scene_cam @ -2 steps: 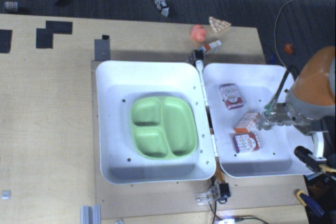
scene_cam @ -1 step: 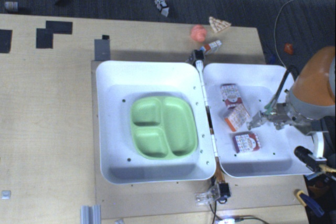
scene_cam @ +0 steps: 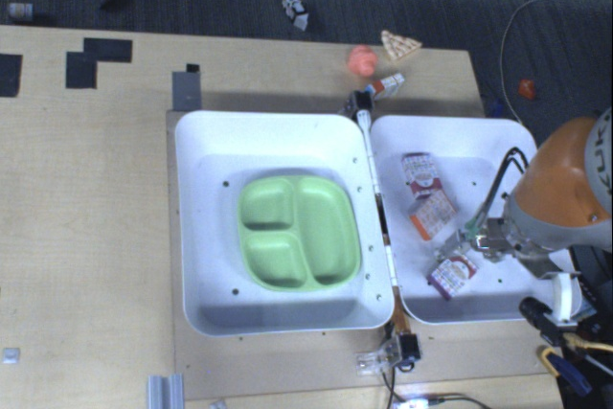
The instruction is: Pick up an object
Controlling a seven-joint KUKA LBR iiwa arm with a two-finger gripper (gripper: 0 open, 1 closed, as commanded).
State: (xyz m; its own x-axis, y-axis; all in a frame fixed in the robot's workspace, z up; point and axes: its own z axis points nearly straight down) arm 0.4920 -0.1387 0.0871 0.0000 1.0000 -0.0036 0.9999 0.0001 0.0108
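Note:
The right bin (scene_cam: 479,148) holds three small packets: a white and red one (scene_cam: 420,171) at the back, an orange and white one (scene_cam: 433,212) in the middle, and a purple and white one (scene_cam: 452,275) near the front wall. My gripper (scene_cam: 464,247) hangs low over the bin, just above and right of the purple packet, between it and the orange one. Its tips are small and dark against the packets. The grey arm with its orange band (scene_cam: 565,189) reaches in from the right.
The left bin (scene_cam: 206,158) carries a green divided tray (scene_cam: 299,231). Behind the bins on the bench lie a pink ball (scene_cam: 362,60), a triangular wedge (scene_cam: 400,44) and a small tube (scene_cam: 387,86). Cables and clips sit at the front edge.

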